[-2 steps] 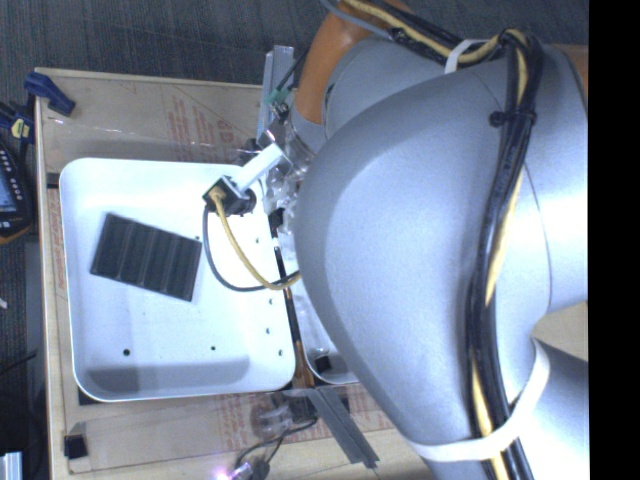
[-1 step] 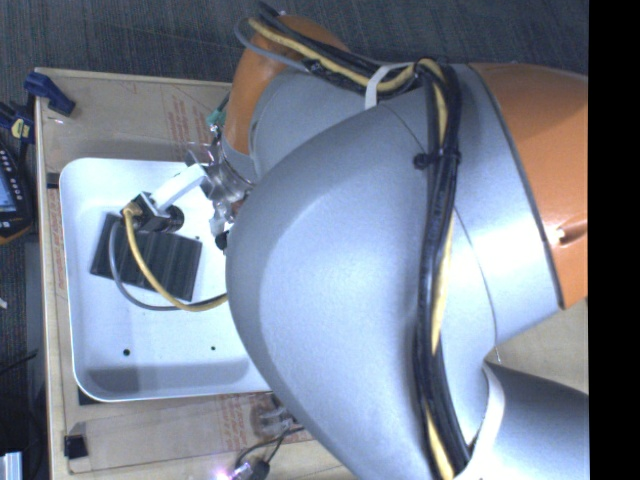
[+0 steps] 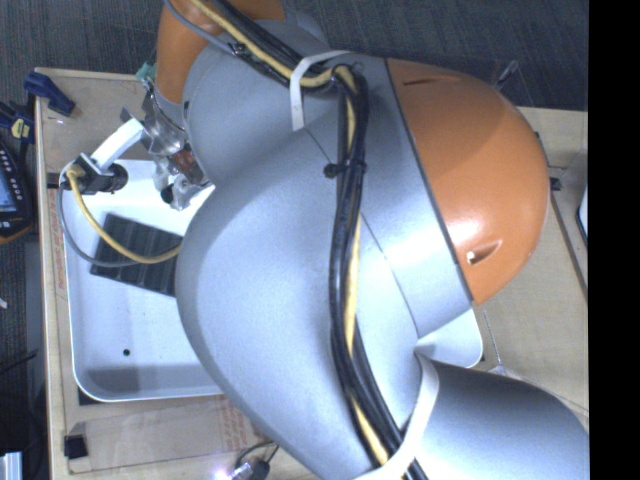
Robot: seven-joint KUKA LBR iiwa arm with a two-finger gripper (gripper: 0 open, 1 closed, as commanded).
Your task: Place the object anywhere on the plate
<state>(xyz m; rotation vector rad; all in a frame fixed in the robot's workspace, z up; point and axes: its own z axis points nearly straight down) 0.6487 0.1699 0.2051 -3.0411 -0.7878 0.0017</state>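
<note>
The grey arm with its orange band (image 3: 200, 38) covers most of the view and reaches over the left white bin (image 3: 110, 368). Its gripper (image 3: 178, 190) hangs over the bin's far part, pointing down, and is too small and cluttered to read. Just below and left of it, a dark flat ribbed object (image 3: 135, 253) lies on the bin floor. I cannot tell whether the gripper touches it. The arm hides the bin's right part and nearly all of the right bin.
A yellow cable (image 3: 100, 236) loops from a black and white fitting (image 3: 100, 168) at the bin's far left corner across the dark object. Blue clamps (image 3: 45, 90) and a black device (image 3: 10, 183) sit at the bench's left edge.
</note>
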